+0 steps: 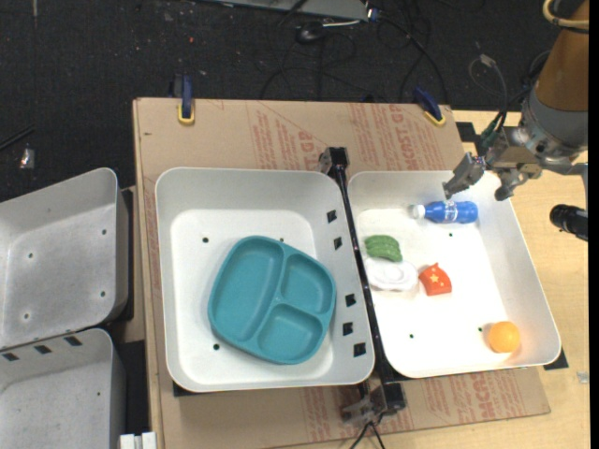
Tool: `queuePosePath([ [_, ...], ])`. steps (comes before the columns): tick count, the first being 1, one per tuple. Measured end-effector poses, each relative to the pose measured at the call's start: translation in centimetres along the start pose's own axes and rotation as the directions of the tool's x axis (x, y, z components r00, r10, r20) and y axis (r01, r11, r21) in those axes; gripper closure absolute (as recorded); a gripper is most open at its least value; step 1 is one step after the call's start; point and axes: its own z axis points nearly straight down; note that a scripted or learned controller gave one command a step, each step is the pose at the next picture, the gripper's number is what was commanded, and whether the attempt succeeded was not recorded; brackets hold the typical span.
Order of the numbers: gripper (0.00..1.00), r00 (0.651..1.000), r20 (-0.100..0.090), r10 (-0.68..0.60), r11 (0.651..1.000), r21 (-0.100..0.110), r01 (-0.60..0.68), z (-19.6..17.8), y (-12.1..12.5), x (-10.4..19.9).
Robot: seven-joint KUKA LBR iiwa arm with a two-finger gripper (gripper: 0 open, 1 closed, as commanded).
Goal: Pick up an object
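Brown cardboard (253,129) covers the bench under your two white bins, printed with red lettering and pinned at its far edge by a clamp (186,101) on the left and another (430,106) on the right. Beyond it you see a dark speckled floor with loose black cables (393,17). A pair of perforated white trays (56,251) sits off to the left.

Your left bin (178,195) holds a teal divided plate (271,299), lying flat. In the right bin (524,269) you have a blue bottle (449,212) near the far wall, lying on its side; its long axis runs left to right, white cap pointing left toward the divider. Nearer you are a green piece (383,247), a white object (391,276) touching it, a red object (434,280) just beside that, and an orange ball (503,337) in the near right corner.

Your gripper (482,181) hangs just above the bottle's right end, fingers (460,176) spread wide with nothing between them.
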Motion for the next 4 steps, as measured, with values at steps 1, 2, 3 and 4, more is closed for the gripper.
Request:
queuePosePath([
  [1, 0.00, 1.000, 0.002, -0.002, 1.000, -0.011, 0.002, -0.6, 0.2, 0.0],
  [2, 0.00, 1.000, 0.001, -0.001, 1.000, -0.007, 0.001, 4.0, 0.9, 0.0],
  [3, 0.00, 1.000, 0.000, -0.002, 1.000, -0.005, 0.002, 10.3, 1.2, 0.5],
  [4, 0.00, 1.000, 0.000, -0.001, 1.000, -0.005, 0.001, 15.3, 0.4, 1.3],
])
